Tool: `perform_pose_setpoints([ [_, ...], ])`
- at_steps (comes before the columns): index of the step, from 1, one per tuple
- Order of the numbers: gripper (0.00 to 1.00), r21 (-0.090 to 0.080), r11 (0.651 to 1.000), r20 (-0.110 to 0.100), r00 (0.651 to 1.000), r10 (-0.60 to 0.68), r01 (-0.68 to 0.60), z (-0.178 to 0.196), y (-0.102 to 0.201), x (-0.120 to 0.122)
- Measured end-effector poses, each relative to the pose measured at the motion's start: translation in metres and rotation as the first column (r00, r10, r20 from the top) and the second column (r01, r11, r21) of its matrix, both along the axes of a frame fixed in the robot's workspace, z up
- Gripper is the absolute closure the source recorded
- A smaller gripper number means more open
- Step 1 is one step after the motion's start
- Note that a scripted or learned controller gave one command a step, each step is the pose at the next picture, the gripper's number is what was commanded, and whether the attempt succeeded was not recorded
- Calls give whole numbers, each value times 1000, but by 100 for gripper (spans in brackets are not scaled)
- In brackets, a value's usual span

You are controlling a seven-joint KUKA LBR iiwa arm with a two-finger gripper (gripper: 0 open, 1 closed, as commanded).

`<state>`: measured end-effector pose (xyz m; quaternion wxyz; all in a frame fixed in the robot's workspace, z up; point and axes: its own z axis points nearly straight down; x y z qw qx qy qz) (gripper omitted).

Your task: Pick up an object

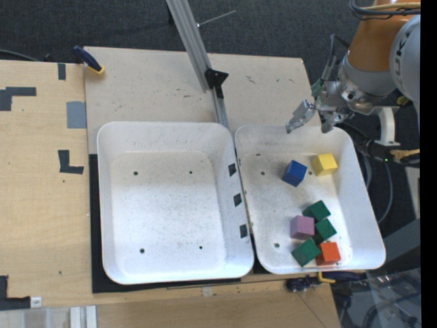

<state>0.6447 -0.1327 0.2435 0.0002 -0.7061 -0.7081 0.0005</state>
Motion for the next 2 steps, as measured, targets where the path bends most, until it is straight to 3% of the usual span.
perform_pose_setpoints([
  [1, 0, -1, 1000, 0, 1000, 0, 0, 0, 0, 0],
  [2, 0, 0, 1000, -7, 1000, -1, 1, -65, -1, -3],
])
